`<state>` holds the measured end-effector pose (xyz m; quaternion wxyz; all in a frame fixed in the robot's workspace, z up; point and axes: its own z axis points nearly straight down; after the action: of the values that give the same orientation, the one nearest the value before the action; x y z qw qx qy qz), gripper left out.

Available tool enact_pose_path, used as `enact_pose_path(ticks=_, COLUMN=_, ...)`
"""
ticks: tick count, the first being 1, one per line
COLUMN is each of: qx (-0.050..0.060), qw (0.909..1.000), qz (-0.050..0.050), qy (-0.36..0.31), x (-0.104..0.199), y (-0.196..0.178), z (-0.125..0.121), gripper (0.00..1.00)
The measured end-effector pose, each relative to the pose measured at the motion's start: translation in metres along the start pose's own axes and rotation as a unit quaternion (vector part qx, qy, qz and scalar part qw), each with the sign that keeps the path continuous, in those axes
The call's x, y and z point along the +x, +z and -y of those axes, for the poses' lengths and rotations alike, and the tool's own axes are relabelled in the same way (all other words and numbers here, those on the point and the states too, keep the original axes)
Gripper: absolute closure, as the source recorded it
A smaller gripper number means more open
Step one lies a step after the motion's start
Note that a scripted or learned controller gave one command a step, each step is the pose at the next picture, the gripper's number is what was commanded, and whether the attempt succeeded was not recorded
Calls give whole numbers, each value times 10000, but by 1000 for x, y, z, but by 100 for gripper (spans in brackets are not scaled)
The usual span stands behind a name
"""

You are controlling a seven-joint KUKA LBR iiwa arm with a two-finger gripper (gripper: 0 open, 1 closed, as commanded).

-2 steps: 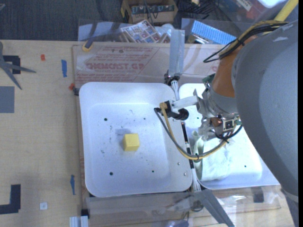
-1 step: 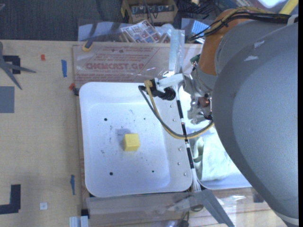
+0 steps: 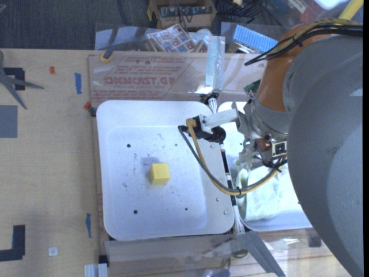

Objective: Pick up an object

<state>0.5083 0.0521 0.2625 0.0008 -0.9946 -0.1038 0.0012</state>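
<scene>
While viewing the worktop (image 3: 46,154) from above, found the grey arm (image 3: 328,154) reaching in from the right, its bulk covering most of the right bin (image 3: 288,219). Noted the orange band (image 3: 274,79) above the wrist, toward the far edge of the bins, with the wrist section below it angled down and to the left.

Located the claw (image 3: 247,165) low over the left margin of the right bin, just beside the seam between the two bins. Could not determine the claw's opening or any hold on an object: masked by wrist hardware and blurred against the bright bin floor.

Recorded a white bracket (image 3: 214,120) projecting leftward from the wrist over the right rim of the left bin (image 3: 115,120), ending in a black fitting (image 3: 215,135). Traced a yellow-and-black cable (image 3: 203,160) from that fitting, looping down across the rim and back up toward the wrist.

Located the yellow cube (image 3: 160,173) lying flat on the floor of the left bin, near its middle. Confirmed the cube well apart from the claw, the bracket and the cable, touched by none of them. Noted small dark specks scattered on the bin floor around the cube.
</scene>
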Motion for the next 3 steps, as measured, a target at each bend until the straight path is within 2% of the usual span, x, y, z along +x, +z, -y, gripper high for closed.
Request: enact_pose_path(ticks=3, qx=-4, qw=10000, qz=-4, qy=49, x=1, y=-28, z=-4, gripper=100)
